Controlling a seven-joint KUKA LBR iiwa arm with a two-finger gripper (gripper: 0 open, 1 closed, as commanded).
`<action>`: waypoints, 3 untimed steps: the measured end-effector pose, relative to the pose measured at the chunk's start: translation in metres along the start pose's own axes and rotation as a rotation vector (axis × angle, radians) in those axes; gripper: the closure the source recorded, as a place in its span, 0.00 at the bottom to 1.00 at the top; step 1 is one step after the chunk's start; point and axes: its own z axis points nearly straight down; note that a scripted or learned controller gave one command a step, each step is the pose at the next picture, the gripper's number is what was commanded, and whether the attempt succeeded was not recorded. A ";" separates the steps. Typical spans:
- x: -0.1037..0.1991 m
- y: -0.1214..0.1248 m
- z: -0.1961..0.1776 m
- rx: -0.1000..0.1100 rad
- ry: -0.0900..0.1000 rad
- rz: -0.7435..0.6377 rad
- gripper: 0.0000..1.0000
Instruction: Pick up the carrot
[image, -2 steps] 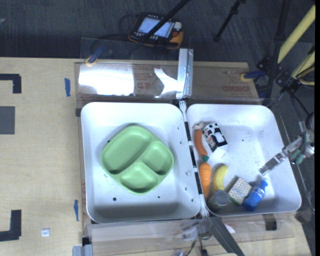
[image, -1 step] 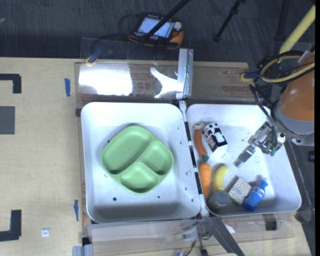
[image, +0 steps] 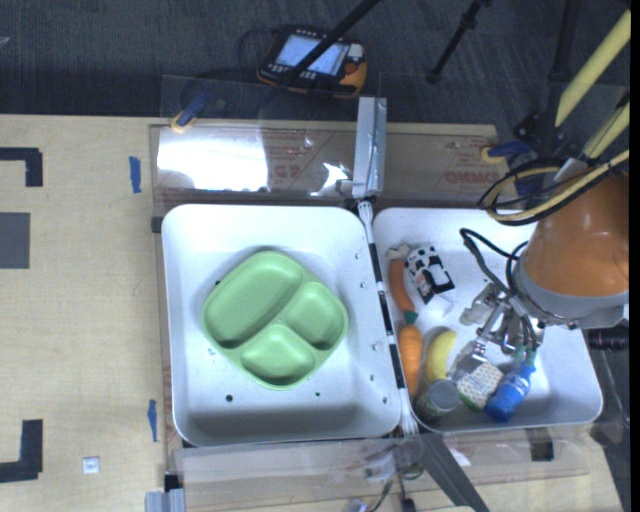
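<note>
From the camera view above the surface, you had the arm reaching in over the right-hand shallow white plastic bin (image: 585, 395), and the step in hand looked to be the approach, with the pick itself not yet made. The long orange tapered carrot (image: 410, 358) lay against the left wall of that bin, lengthwise along it, its tip toward the near edge, just beside a yellow rounded lemon-like toy (image: 439, 353). A second orange piece with a green end (image: 400, 281) sat farther back along the same wall, next to a small black-and-white patterned block (image: 428, 271).

The metal two-finger hand (image: 497, 335) hung over the middle of the bin, to the right of the yellow toy and above a speckled white packet (image: 478, 381) and a blue plastic bottle (image: 509, 393). You could not tell from this angle how wide it stood, and nothing showed held in it; it was apart from the carrot.

By my judgement, your next move called for shifting left across the yellow toy, lining up across the carrot's width and keeping clear of the bin wall. The green three-compartment plastic plate (image: 275, 318) in the left white bin (image: 190, 390) played no part.
</note>
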 end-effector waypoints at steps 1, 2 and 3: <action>0.015 0.039 -0.036 -0.001 -0.004 -0.188 0.00; -0.033 0.089 -0.036 -0.002 -0.005 -0.346 0.00; -0.035 0.091 -0.047 -0.006 -0.011 -0.344 1.00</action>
